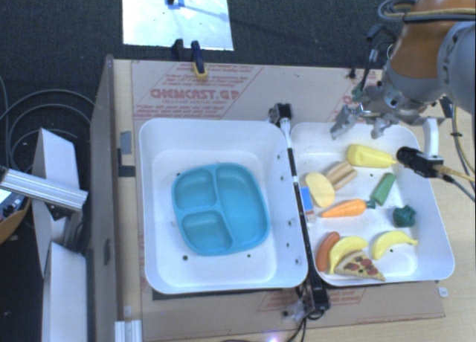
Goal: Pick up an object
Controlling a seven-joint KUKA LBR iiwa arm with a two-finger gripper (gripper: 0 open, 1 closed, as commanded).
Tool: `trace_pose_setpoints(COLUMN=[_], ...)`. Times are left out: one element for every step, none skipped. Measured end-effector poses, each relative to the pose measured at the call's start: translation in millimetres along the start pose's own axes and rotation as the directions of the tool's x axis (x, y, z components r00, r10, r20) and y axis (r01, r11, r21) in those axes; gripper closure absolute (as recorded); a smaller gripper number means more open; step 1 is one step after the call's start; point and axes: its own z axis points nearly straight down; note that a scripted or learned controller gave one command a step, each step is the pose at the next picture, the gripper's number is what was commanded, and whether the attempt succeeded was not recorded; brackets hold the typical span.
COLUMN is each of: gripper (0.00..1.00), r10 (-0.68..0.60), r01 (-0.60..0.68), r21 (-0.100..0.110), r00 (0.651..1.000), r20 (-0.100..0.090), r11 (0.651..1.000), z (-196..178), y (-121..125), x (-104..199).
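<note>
Yellow, orange and green toy food lies crowded in the right bin (439,259), and my gripper (362,121) hangs spread open and empty above its far edge, just beyond the corn cob (370,157). I judge the main risk a glancing descent: the fingers could straddle the cob and the wafer (342,175) touching it, nudging both aside without a hold.

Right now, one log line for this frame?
arm: over right bin's far edge | end effector: nothing seen held | right bin: toy food incl. carrot, bananas | left bin: blue tray | pick: not done
</note>
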Motion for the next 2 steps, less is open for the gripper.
trace_pose_setpoints(gripper=[0.00,0.00], r10=[0.004,0.004], r01=[-0.004,-0.004], r21=[0.004,0.003], r00=[1.000,1.000], r20=[-0.001,0.000], r11=[1.000,1.000], z=[136.7,131.1], y=[-22.5,-60.3], x=[-10.7,-12.7])
